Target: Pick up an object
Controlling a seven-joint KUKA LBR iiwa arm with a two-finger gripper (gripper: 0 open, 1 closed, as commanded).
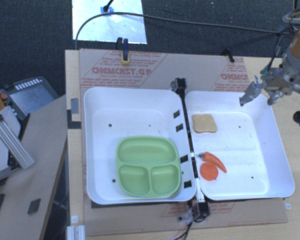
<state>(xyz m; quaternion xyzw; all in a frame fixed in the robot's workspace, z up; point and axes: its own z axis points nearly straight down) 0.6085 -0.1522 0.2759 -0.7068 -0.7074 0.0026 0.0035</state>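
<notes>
In the right bin [270, 149] lie a tan slice of toast [204, 123] near the back left, an orange carrot [213, 159] and a red tomato slice [208, 171] toward the front left. My gripper [260, 96] hangs over the bin's back right corner, well to the right of the toast. Its two fingers stand apart, open, with nothing between them.
The left bin [105, 114] holds a green divided plate [147, 165] at its front. A black clip strip [185, 134] joins the two bins. A cable runs across the back, and a grey device [32, 96] sits at the left.
</notes>
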